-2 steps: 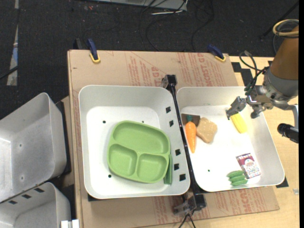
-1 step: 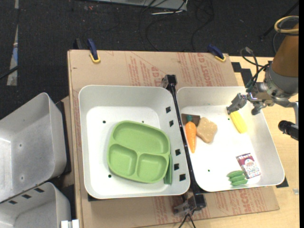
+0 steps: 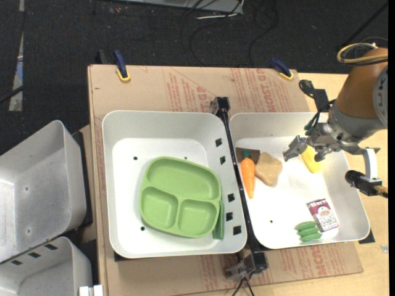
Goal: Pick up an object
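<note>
Reaching in from right, arm (image 3: 361, 94) bent low over right bin (image 3: 290, 227); hand (image 3: 307, 148) grip undeterminable, beside yellow object (image 3: 311, 161).

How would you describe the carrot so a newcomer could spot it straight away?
Look in the right-hand white bin, along its left wall beside the black divider between the two bins. The carrot lies there lengthwise, touching the tan, bread-like piece on its right. It is the one orange, tapered item with a green tip.

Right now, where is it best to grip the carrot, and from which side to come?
Probably across the thick orange middle of the carrot, coming straight down from above. It lies flat and lengthwise beside the bin divider, with the tan bread-like piece close on its other side.
</note>
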